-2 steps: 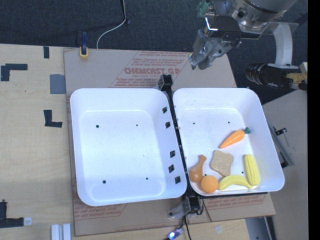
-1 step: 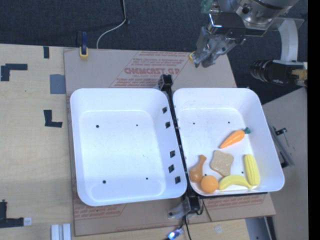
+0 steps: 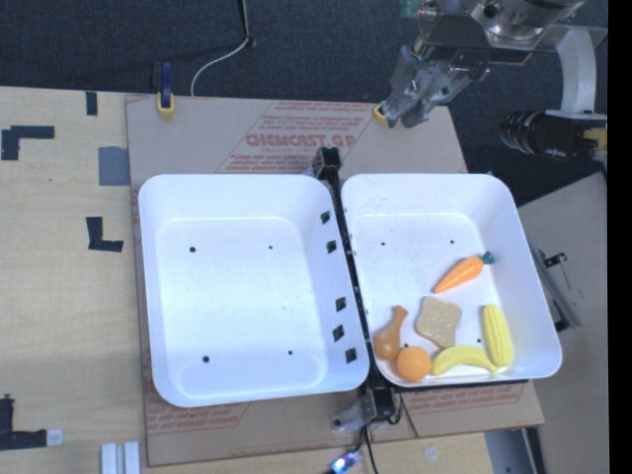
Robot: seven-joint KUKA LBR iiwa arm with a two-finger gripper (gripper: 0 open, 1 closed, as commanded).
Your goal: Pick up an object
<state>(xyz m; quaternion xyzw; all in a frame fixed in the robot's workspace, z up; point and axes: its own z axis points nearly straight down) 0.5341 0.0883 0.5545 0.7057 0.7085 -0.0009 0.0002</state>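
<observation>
The right bin holds several toy foods near its front right corner: an orange carrot, a tan slice of bread, a yellow corn cob, a yellow banana, an orange fruit and a brown drumstick. My gripper hangs high above the bench behind the right bin's back edge, far from all of these. Nothing shows between its fingers.
The left bin sits beside the right one, joined by a black divider. Both rest on a cardboard sheet. A yellow clamp and a white cable lie at the back left.
</observation>
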